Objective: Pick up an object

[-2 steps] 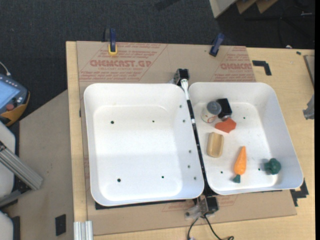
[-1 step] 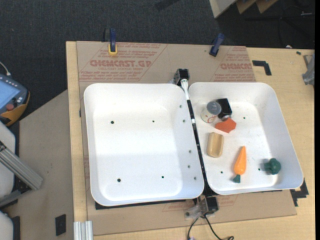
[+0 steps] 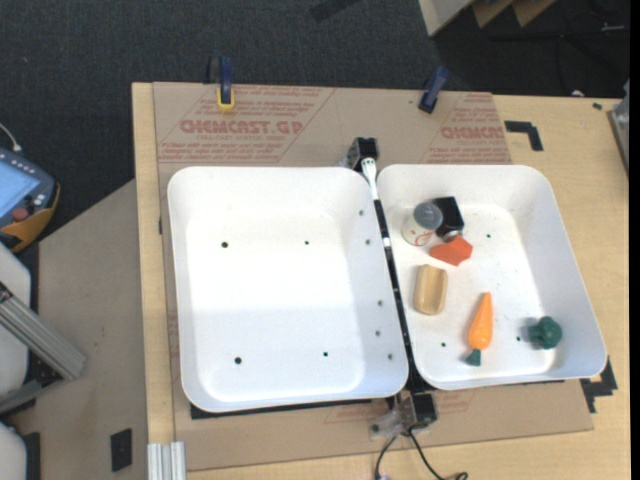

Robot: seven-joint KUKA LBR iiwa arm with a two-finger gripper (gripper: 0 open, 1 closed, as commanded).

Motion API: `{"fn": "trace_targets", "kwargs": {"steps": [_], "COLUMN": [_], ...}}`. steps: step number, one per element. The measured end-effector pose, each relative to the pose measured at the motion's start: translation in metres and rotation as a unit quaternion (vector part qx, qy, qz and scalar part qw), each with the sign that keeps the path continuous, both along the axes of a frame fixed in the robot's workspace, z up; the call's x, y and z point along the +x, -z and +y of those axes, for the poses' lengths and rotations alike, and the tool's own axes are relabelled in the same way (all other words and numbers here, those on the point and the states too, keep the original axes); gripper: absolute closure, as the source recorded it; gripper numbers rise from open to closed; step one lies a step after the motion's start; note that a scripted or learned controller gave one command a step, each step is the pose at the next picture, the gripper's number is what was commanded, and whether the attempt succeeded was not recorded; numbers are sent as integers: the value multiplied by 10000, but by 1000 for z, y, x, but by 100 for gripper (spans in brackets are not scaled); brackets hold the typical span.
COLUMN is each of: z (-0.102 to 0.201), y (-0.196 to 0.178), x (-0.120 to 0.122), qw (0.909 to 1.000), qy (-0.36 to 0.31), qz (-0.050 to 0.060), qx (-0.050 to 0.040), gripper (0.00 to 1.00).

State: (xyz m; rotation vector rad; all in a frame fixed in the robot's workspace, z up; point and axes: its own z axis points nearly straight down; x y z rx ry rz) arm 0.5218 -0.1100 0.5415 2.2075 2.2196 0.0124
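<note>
Can't tell how open the pincer is or whether it's got anything. All the stuff sits in the right bin (image 3: 560,230): black block (image 3: 447,211), red block (image 3: 451,252), tan cylinder (image 3: 430,290), carrot (image 3: 481,324), and a green blob (image 3: 544,334) near the lower right corner.

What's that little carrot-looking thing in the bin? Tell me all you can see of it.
The carrot looks like a small toy, probably plastic: a smooth orange body with a dark green stub at one end. It lies flat on the floor of the right bin, slightly tilted, orange end pointing up the picture and green end toward the near rim. Nothing seems to touch it. A tan block lies to its left and a dark green lump to its right, both apart from it.
</note>
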Motion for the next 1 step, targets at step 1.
{"fn": "trace_targets", "kwargs": {"steps": [1], "z": [54], "y": [26], "x": [30], "qw": [10000], "qy": [0], "qz": [81], "qx": [15], "gripper": [100]}}
